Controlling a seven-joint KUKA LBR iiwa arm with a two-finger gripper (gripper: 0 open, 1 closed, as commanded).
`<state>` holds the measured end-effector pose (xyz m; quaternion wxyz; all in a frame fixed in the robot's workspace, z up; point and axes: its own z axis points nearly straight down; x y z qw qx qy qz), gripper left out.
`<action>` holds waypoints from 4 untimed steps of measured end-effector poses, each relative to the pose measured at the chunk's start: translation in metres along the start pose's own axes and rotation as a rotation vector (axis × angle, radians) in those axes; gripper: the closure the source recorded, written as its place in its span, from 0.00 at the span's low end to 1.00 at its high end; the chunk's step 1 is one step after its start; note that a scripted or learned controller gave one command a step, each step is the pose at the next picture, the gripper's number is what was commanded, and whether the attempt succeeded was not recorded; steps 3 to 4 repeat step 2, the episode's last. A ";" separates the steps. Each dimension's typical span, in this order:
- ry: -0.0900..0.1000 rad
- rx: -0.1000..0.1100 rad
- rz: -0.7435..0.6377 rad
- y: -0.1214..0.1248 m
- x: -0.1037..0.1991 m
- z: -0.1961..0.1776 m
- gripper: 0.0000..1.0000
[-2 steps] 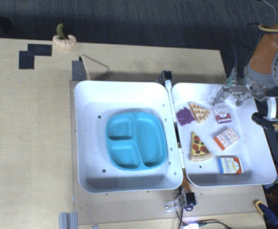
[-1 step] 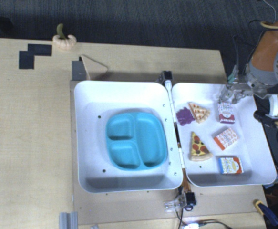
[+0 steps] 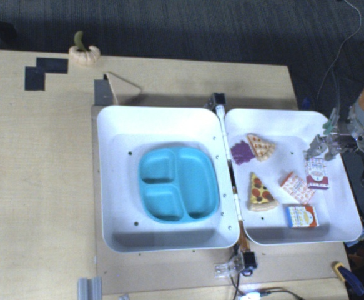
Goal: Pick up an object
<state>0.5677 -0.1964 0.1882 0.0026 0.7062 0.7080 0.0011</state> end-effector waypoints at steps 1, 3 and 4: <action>0.003 0.003 -0.002 -0.053 0.053 -0.051 1.00; 0.003 0.002 -0.003 -0.080 0.119 -0.059 1.00; 0.003 0.002 -0.003 -0.080 0.119 -0.059 1.00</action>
